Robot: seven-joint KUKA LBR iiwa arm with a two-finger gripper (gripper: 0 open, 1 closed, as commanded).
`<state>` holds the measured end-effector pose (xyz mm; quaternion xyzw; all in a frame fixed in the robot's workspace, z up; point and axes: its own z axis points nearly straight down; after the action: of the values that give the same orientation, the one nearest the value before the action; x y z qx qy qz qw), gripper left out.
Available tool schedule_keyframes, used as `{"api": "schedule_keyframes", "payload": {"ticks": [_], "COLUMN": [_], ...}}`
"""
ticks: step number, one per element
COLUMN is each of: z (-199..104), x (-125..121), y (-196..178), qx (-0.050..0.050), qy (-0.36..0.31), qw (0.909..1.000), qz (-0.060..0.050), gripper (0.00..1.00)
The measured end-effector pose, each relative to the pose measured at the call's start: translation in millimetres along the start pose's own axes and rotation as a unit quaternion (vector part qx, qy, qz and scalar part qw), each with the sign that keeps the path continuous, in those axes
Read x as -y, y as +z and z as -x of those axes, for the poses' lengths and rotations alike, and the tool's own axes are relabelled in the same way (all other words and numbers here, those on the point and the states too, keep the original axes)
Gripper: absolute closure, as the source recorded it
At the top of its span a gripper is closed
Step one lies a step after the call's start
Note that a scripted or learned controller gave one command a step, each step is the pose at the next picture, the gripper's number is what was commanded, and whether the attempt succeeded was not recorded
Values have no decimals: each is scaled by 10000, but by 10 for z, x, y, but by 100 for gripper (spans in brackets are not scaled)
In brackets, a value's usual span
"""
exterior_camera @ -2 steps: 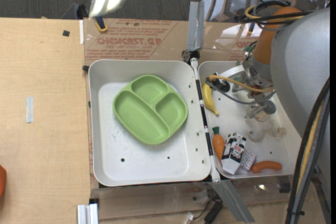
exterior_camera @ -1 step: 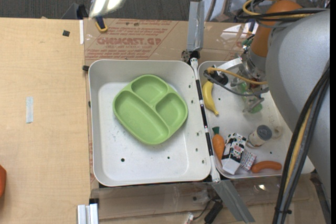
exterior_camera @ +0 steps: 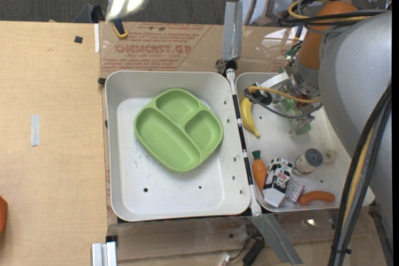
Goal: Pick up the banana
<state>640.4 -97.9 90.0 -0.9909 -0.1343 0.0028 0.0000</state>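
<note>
While the small yellow curved banana [exterior_camera: 249, 118] lies against the right white bin's [exterior_camera: 324, 201] left wall, our claw [exterior_camera: 299, 121] hovers nearby to its right, its opening unreadable; we should centre over the fruit, clear of that wall.

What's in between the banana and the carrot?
Nothing: in the camera view, just bare white bin floor lies between the banana and the carrot below it.

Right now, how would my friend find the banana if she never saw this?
Look in the right bin, the one full of small toys. Along its left wall lies the banana, above the carrot. It is the only yellow, curved thing there.
</note>
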Motion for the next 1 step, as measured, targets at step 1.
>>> {"api": "schedule_keyframes", "payload": {"ticks": [1], "z": [74], "x": [67], "y": [0], "qx": [-4], "qy": [349], "qw": [9994], "qz": [-7], "gripper": [0]}}
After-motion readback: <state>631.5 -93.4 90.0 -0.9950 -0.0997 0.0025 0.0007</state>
